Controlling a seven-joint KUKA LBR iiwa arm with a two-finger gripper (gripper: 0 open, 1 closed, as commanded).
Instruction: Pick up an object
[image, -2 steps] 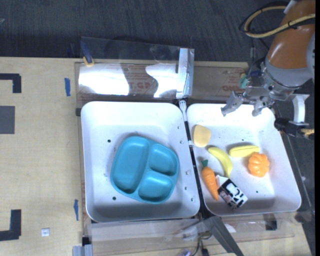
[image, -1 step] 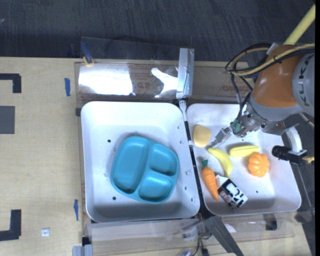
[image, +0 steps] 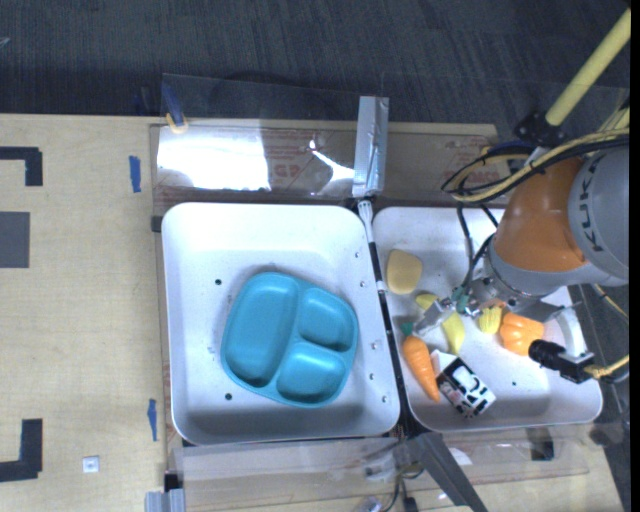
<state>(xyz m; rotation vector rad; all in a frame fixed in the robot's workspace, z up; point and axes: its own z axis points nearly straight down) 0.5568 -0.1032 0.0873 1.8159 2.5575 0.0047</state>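
Note:
My gripper (image: 452, 308) is low inside the right bin (image: 560, 400), reaching in from the right under the orange wrist band (image: 535, 225). It sits among a cluster of small toys: a yellow piece (image: 455, 330) directly beneath it, another yellow piece (image: 489, 320) and an orange piece (image: 520, 333) to its right. A pale yellow round item (image: 404, 270) lies up-left of it. An orange carrot (image: 421, 366) and a black-and-white object (image: 466, 388) lie below it. The arm hides part of the cluster.
The left bin (image: 190, 250) holds a blue divided plate (image: 290, 338). A metal divider post (image: 370, 145) stands behind the wall between the bins. Cables (image: 500, 160) and a yellow rod (image: 590, 65) run at the upper right.

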